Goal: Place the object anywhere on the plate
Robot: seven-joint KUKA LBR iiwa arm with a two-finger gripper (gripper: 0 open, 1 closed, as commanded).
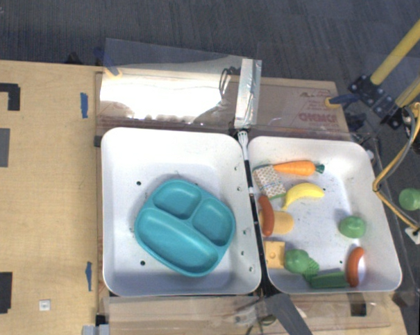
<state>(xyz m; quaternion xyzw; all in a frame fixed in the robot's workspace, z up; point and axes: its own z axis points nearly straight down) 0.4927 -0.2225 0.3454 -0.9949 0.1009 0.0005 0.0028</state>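
To be picked from the right bin point(318, 234): toy food such as carrot point(293, 167), banana point(303, 194) and green ball point(352, 226), all lying loose and well apart from the teal plate point(172, 248) over in the left bin point(125, 194). Probably light, stiff, smooth plastic, so likely slippery and quick to roll; best to pinch banana or carrot across the narrow middle, skipping the round ball. Cannot tell gripper state, wide or narrow.

Wooden bench point(34, 211) under dark grey carpet floor point(203, 17)
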